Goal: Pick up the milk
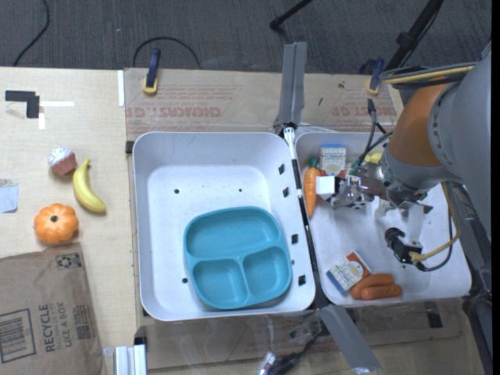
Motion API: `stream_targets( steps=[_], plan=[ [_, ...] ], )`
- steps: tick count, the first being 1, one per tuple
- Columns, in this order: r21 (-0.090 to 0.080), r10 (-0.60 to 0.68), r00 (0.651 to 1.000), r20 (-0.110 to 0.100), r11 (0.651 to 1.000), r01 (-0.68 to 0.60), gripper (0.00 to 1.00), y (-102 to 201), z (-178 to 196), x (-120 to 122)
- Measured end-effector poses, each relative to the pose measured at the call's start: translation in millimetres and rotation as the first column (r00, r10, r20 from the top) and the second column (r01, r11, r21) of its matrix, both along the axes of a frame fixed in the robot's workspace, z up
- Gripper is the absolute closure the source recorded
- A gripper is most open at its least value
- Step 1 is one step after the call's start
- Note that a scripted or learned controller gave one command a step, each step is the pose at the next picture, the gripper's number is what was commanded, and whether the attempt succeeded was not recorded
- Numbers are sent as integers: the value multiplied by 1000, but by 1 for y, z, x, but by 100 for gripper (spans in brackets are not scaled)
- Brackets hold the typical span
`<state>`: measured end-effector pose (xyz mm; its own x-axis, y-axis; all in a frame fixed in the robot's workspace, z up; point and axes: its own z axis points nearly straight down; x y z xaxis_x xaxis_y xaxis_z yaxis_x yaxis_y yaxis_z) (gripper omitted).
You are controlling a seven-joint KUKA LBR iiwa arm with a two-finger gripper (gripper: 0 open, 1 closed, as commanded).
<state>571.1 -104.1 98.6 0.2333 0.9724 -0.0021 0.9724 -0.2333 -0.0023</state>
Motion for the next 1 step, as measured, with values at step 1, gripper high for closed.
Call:
stream_targets(
  steps=[1],
  plan=[
    [0, 257, 966, 1, 966, -257, 0, -20, -7, 33]
  ],
)
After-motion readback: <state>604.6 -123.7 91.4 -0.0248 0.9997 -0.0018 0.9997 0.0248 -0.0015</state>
